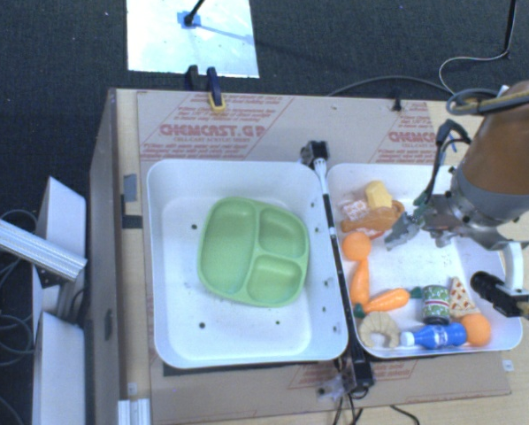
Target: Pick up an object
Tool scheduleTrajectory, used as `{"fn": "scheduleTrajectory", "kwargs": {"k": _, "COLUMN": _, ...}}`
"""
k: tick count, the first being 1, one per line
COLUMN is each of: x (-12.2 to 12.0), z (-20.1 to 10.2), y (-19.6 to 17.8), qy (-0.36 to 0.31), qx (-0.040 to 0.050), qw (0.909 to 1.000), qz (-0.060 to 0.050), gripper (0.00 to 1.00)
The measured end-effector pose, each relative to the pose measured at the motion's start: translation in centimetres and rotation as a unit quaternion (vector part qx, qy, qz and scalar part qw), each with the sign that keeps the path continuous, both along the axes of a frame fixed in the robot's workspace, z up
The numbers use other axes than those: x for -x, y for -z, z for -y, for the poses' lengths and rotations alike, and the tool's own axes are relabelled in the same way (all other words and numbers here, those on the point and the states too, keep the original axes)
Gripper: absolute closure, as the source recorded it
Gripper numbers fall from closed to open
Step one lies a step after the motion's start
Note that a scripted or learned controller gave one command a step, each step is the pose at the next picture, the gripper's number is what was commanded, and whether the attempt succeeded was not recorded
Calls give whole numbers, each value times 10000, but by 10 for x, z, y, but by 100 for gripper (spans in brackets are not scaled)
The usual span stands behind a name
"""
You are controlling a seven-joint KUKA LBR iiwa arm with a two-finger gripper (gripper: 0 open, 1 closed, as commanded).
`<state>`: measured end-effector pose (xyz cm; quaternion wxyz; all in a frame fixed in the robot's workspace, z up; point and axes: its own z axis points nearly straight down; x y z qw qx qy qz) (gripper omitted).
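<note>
Carrot (387,301) lying long axis 2–8 o'clock; gripper (404,230) hovering at its 12 o'clock, grip state unreadable.

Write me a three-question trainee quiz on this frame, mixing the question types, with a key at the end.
1. True or false: the green divided plate lies in the left bin.
2. Multiple choice: the tool is over which place? A) the left bin B) the right bin C) the cardboard behind the bins
3. Short answer: what lies at the front edge of the right bin, between the croissant and the orange ball?

Key: 1 true; 2 B; 3 the blue bottle, lying on its side.
</note>
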<state>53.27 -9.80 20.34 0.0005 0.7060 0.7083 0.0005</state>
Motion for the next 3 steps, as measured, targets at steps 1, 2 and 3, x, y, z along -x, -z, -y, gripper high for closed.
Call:
{"fn": "scheduleTrajectory", "kwargs": {"k": 1, "x": -52, "z": 12, "y": 87, "qy": 1, "qx": 2, "qw": 10000, "qz": -8, "gripper": 0}}
{"fn": "scheduleTrajectory", "kwargs": {"k": 2, "x": -95, "z": 3, "y": 114, "qy": -10, "qx": -1, "qw": 10000, "qz": 31, "gripper": 0}}
{"fn": "scheduleTrajectory", "kwargs": {"k": 3, "x": -139, "z": 7, "y": 114, "qy": -7, "qx": 7, "qw": 10000, "qz": 35, "gripper": 0}}
